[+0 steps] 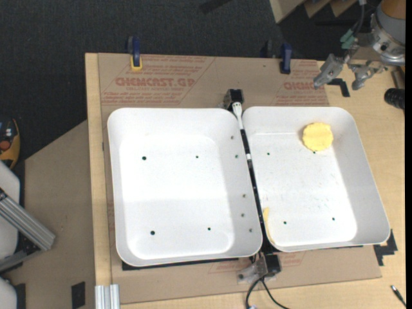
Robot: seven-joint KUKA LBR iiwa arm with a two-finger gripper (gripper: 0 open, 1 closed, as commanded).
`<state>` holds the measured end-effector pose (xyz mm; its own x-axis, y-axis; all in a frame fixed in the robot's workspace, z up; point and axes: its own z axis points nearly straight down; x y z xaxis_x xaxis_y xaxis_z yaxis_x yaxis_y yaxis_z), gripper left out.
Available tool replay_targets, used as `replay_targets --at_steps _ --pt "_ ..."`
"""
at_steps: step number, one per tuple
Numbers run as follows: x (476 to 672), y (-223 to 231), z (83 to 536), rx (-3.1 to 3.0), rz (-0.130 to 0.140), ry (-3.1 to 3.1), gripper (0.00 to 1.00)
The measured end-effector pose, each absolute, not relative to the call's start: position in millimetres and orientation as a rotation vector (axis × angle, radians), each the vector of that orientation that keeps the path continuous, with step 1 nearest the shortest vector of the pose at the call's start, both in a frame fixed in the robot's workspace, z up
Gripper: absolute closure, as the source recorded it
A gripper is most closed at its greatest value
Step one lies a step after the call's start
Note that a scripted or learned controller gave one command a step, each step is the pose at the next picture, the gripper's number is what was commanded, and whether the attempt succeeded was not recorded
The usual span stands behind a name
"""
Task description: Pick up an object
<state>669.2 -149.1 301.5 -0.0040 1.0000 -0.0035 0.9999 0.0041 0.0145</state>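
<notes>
White plastic makes up both bins — the left bin (174, 185) is the larger in view and lies well away from the claw (343, 74), down and to its left; its floor shows a few small dark dots and nothing else. The right bin (360, 192) sits closer, just below the claw, touching the left bin along a dark central seam. In it lies the task's thing, a round yellow object (318, 136), soft-looking and flattish, resting near the far wall of that bin, a little below and slightly left of the claw. A small pale yellow scrap (266, 219) lies at the bin's near-left edge, far below the claw.

The claw hangs above the cardboard-coloured board beyond the right bin's far rim, its two fingers spread apart with nothing between them.

As I judge it, the step in hand is the approach. Done well, it means bringing the claw over the yellow object's middle, keeping the fingers wide enough to straddle it, and descending straight — the bin wall is near, so a finger should not land on the rim. Closing gently low on the object should help, since it may squash or slip.
</notes>
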Motion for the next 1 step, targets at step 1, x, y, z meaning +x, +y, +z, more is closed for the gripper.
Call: replay_targets --at_steps 1 --pt "667.5 -150.5 305.4 2.214 0.002 2.218 1.00"
